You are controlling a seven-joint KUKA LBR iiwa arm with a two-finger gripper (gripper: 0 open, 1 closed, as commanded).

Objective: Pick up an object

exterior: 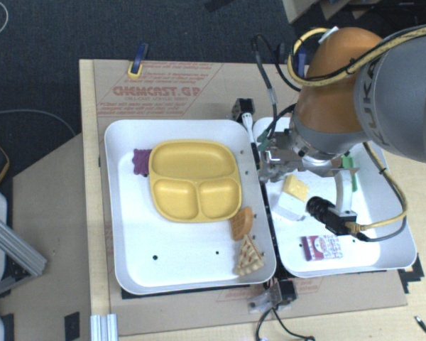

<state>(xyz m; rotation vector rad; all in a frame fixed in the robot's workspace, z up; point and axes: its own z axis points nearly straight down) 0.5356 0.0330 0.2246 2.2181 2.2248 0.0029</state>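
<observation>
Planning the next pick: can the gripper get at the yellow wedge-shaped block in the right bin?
Probably yes: the yellow wedge-shaped block lies uncovered just below the gripper, with nothing on top.

Left bin (124,212) and right bin (394,251): smooth white plastic with a slight sheen; divided tray (195,180): yellow plastic, smooth, softly glossy. Arm: orange band (334,84) glossy and reflective, grey shell (405,91) smooth with a satin finish. Board under the bins (167,84): matt brown cardboard with red print; waffle-cone piece (248,256): tan with a rough gridded texture; floor (42,41): dark, matt carpet-like surface.
</observation>
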